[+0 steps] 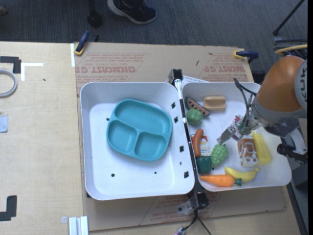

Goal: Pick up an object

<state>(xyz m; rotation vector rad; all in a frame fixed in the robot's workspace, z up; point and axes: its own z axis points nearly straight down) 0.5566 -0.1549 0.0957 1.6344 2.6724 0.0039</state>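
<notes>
Camera view: we see the arm (281, 89) reaching in from the right over the right bin (279, 177), end effector (234, 129) low among the toy foods, apparently lifting nothing. We cannot tell whether it is apart or together; too small and dark.

Progress, as we judge it: pick not done, all objects lie in the bin. Left to do: close on one and lift.

Candidates, all in the right bin: a green bumpy fruit (219, 153) just below-left of the end effector looks the nearest; a white packet (248, 152) just to its right. Also a banana (243, 174), carrot (217, 180), sausage (196, 141), bread roll (214, 102) and round green item (194, 115). They are crowded, several touching.

The left bin (93, 146) holds a teal divided tray (139, 129), on the table (36, 146).
</notes>
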